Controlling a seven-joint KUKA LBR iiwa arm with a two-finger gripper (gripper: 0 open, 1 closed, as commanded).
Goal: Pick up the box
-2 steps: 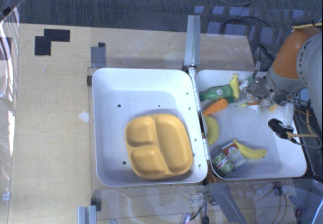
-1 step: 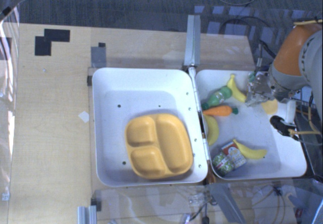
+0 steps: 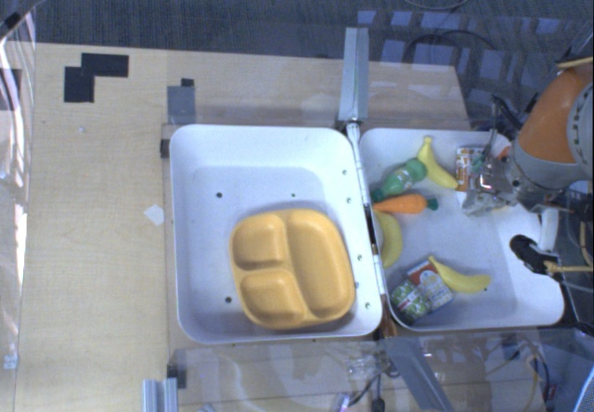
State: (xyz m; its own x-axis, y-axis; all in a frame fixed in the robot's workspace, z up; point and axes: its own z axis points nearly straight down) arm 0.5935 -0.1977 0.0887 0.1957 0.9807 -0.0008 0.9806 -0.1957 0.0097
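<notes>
The wooden bench point(image 3: 93, 243) carries two shallow white bins side by side. The left bin point(image 3: 200, 169) holds a yellow divided tray point(image 3: 292, 266) with three compartments, lying flat toward the near edge. The right bin point(image 3: 464, 243) holds the smaller things. The arm point(image 3: 557, 127) comes in from the right, grey with its orange band showing at the frame's edge, and its wrist hangs over the far right part of the right bin.

The gripper point(image 3: 484, 189) points down toward the bin floor near the far right corner. Whether it is spread or closed cannot be told from this angle.

The box point(image 3: 469, 166), a small carton with orange and white print, sits against the far wall of the right bin, just beside the gripper on its far side and seemingly touching or nearly touching it; nothing shows it gripped.

Next in size, a printed snack pouch point(image 3: 419, 289) lies at the near edge of the right bin, with a banana point(image 3: 459, 278) just beside it. Another banana point(image 3: 391, 238) lies along the bin's left wall, and a third point(image 3: 434, 167) rests near the far wall, left of the box. A green bottle point(image 3: 401, 178) lies tilted beside that banana, and an orange carrot point(image 3: 401, 205) lies just nearer than the bottle.
</notes>
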